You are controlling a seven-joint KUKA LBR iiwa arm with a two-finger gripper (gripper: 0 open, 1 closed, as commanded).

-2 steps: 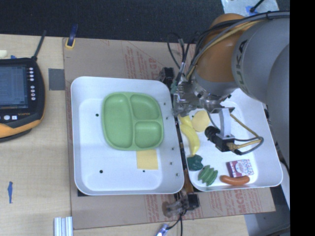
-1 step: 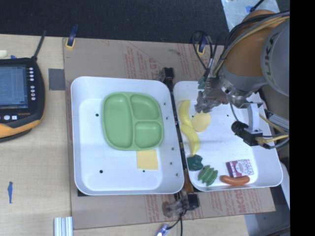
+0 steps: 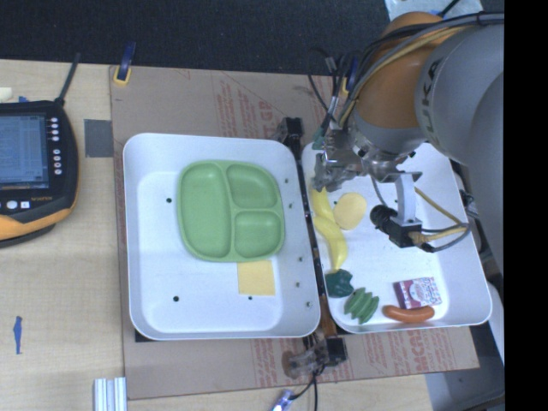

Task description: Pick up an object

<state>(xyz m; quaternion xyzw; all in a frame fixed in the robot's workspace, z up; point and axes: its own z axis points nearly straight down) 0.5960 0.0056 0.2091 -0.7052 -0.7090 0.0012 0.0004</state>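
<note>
The green divided plate (image 3: 231, 210) sat in the left bin (image 3: 145, 229) with a yellow square (image 3: 256, 277) at its 6 o'clock. In the right bin (image 3: 458, 255), my hand (image 3: 330, 174) hung just at 12 o'clock of the banana (image 3: 330, 228). Whether it was clenched, I could not tell.

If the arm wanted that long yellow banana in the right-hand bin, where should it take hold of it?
Probably at the middle of the long yellow toy banana, coming straight down from above with the pinch across its narrow width. It lies flat, running lengthwise down the bin close to the left wall of the right white bin, so a sideways approach looks cramped. The pale yellow egg-shaped object crowds its upper end.
</note>
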